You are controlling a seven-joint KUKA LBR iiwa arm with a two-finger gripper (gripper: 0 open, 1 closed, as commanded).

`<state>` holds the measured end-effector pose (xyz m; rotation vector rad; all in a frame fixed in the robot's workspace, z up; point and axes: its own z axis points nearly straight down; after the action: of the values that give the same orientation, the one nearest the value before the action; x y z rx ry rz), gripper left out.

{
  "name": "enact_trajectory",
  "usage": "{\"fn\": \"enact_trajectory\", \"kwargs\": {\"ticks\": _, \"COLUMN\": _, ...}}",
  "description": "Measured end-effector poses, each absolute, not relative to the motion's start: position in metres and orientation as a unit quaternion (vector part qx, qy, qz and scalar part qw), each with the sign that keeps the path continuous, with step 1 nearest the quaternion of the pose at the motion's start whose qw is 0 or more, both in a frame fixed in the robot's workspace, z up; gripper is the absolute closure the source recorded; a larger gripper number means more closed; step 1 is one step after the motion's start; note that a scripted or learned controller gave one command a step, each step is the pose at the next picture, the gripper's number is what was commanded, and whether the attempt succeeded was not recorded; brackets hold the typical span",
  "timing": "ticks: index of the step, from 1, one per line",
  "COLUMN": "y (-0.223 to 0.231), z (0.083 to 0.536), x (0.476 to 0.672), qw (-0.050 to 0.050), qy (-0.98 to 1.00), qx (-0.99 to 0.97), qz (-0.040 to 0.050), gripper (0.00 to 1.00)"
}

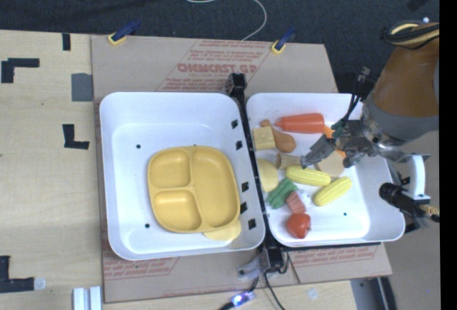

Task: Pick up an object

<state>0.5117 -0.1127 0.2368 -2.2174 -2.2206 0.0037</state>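
Left of centre, you see a yellow divided plate (193, 188) lying in the left bin (121, 123). At centre right, the right bin (371, 226) holds toy food: a carrot (300, 123), two corn cobs (308, 176), a red pepper (298, 225). Above them hangs your gripper (319, 153), fingers spread, grasping nothing.

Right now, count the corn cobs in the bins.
2, both in the right bin: one corn cob beside the gripper, another just right of it. More may hide under the arm.
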Motion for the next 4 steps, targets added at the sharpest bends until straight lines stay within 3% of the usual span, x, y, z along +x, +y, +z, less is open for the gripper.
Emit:
{"fn": "enact_trajectory", "kwargs": {"ticks": 3, "y": -0.105, "z": 0.082, "x": 0.514, "qw": 0.001, "qy": -0.708, "qx": -0.707, "qz": 0.0011, "gripper": 0.0}}
{"fn": "enact_trajectory", "kwargs": {"ticks": 4, "y": -0.106, "z": 0.093, "x": 0.514, "qw": 0.001, "qy": -0.707, "qx": -0.707, "qz": 0.0016, "gripper": 1.0}}
